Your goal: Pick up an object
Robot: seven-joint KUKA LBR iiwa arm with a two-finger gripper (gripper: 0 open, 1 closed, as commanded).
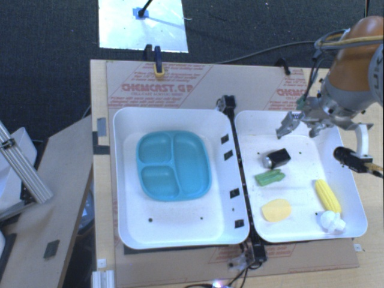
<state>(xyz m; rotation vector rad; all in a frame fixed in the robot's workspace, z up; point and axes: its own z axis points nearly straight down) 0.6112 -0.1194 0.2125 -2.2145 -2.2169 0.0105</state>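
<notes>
The right bin point(252, 131) holds a black and silver cylinder point(276, 158), a green pod point(269, 177), a round yellow slice point(276, 210), a corn cob point(327, 196) and a small white lump point(331, 222). My gripper point(303, 125) hangs over the far part of this bin, up and to the right of the cylinder. Its fingers point(288, 125) are spread with nothing between them.
The left bin point(129, 125) carries a blue divided plate point(173, 164). A black clip divider point(236, 167) runs between the two bins. The grey and orange arm point(355, 59) comes in from the upper right, with a black part point(351, 157) near the bin's right rim.
</notes>
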